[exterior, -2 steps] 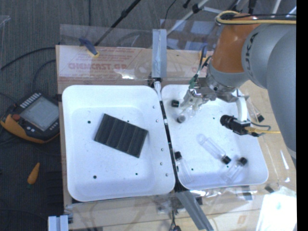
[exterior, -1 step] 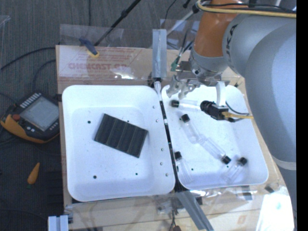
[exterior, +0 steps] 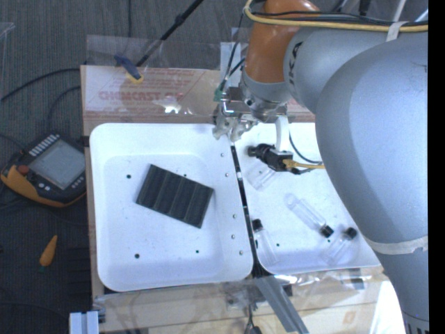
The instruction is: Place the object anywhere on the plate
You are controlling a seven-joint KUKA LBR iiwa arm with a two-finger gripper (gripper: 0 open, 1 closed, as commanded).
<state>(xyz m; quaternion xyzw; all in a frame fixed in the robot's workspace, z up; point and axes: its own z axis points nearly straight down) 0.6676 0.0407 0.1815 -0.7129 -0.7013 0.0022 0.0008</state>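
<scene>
Camera view is showing the gripper (exterior: 227, 132) hanging over the far rim where the left bin (exterior: 111, 186) and right bin (exterior: 306, 252) are meeting. Whether its fingers are apart or together, I cannot tell. A dark ridged plate (exterior: 174, 195) is lying flat in the left bin. A clear tube with a black cap (exterior: 309, 216), possibly the object, is lying in the right bin, well apart from the plate.
</scene>
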